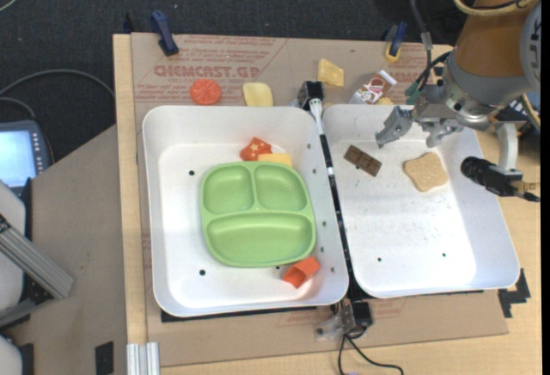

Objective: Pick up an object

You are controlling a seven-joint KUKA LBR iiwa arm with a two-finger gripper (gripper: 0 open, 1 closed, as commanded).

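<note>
My gripper (416, 129) hangs over the far end of the right bin (447, 266), its two grey fingers spread open with nothing between them. A tan slice of bread (426, 172) lies just in front of it on the bin floor. To the left of the bread lies a small brown chocolate piece (362, 160). The left bin (168, 193) holds a green divided plate (256, 214), with a red-orange piece (255, 149) and a yellow piece (277, 160) at its far edge and an orange block (298, 272) at its near edge.
On the cardboard behind the bins lie a red disc (204, 91), a pale yellow piece (257, 95), a yellow wedge (330, 72), a small red-and-white packet (372, 89) and a black tool (311, 95). Blue clamps (163, 33) grip the board's far edge.
</note>
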